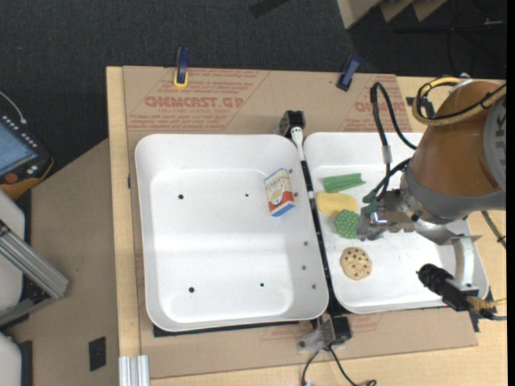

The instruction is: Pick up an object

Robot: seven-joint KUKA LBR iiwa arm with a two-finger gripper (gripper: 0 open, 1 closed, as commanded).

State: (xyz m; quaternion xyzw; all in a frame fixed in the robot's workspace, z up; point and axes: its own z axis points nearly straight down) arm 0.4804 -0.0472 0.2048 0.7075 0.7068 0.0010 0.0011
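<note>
Right bin (pixel 402 296): arm (pixel 459 159) hides gripper (pixel 376 218) fingertips.

The arm (pixel 459 155) runs off the right edge, and its bulk covers much of the right bin (pixel 386 296). The end effector (pixel 376 218) sits low by the green piece (pixel 347 223), too dark and small to read. The carton's (pixel 279 192) print is blurred

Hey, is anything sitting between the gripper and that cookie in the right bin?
Nothing visible. The cookie lies on bare bin floor just below the gripper, with open white floor between them. The green bumpy piece sits beside the gripper, above the cookie, not in the path.
</note>
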